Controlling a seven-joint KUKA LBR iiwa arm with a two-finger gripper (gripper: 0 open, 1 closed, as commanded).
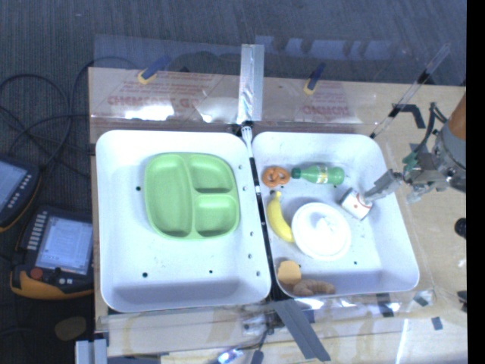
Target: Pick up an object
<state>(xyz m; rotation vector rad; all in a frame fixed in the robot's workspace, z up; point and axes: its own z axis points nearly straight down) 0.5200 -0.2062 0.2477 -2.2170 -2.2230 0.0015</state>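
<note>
Two white bins sit side by side on a worktop. The left bin [114, 226] holds one green divided plate [191, 194]. The right bin [394, 241] holds one banana [278, 218], one green bottle [319, 175], one white round lid [322, 230], one pretzel [276, 176], one brown pastry [303, 283] and one small white-and-red block [355, 204]. The gripper [379, 186] reaches that block; whether its jaws are spread or pinching cannot be told.
</note>
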